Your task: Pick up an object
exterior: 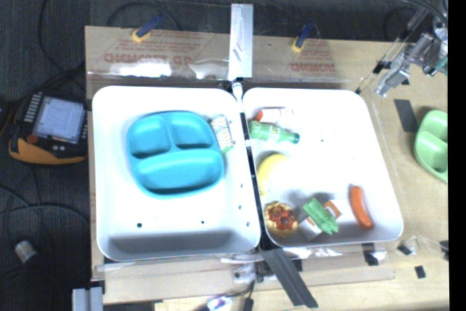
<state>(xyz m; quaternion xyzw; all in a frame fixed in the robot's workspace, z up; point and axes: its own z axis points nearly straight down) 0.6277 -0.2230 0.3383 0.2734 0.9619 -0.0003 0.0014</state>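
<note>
1. I am hovering my gripper (408,58) beyond the right bin (378,156)'s far right corner; aperture: cannot tell.
2. I am targeting the sausage (359,206) lying near that bin's right wall: probably light, smooth, slippery; grasp across its middle.

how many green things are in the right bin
2. A green bottle lies near the top left of the right bin, beside the divider. A green packet lies near the bottom edge, between the pizza toy and the sausage. More may be hidden underneath.

Right bin's (378,149) upper right looks open; toys (313,215) crowd its front.
</note>
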